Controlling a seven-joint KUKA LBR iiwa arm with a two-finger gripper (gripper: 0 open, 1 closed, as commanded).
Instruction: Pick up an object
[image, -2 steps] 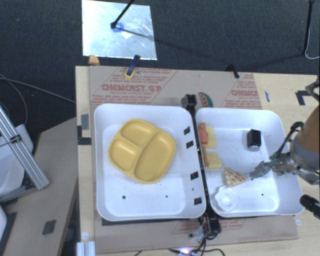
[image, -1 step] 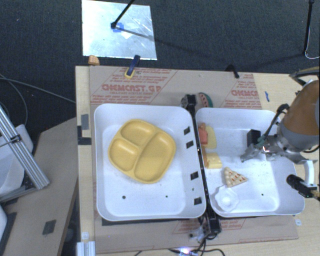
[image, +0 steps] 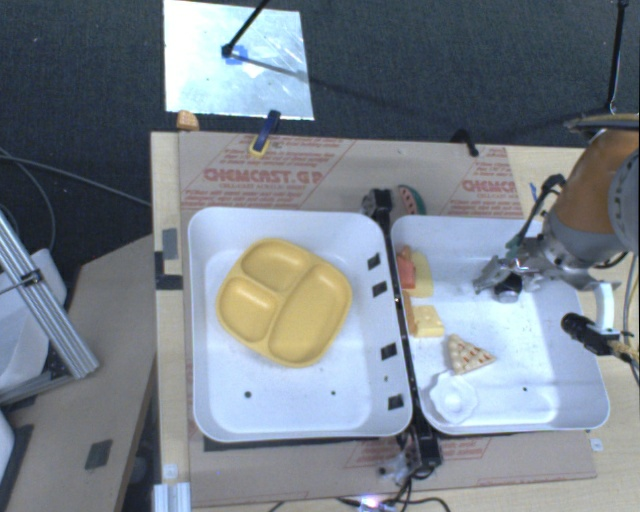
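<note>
Hovering above the right bin's (image: 560, 400) far-right corner, the tool (image: 497, 282) carries nothing I can see; its opening I cannot tell, apparently positioning toward the food pieces (image: 428, 320).

Two white bins (image: 300, 420), one yellow divided plate (image: 285, 300), roughly five small food pieces (image: 467, 354)

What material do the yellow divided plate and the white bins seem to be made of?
The yellow divided plate looks like moulded plastic, smooth and slightly glossy, with rounded compartment walls. The white bins also seem plastic or coated metal: thin rims, soft matte sheen, some dark scuffs. I cannot tell more.
</note>
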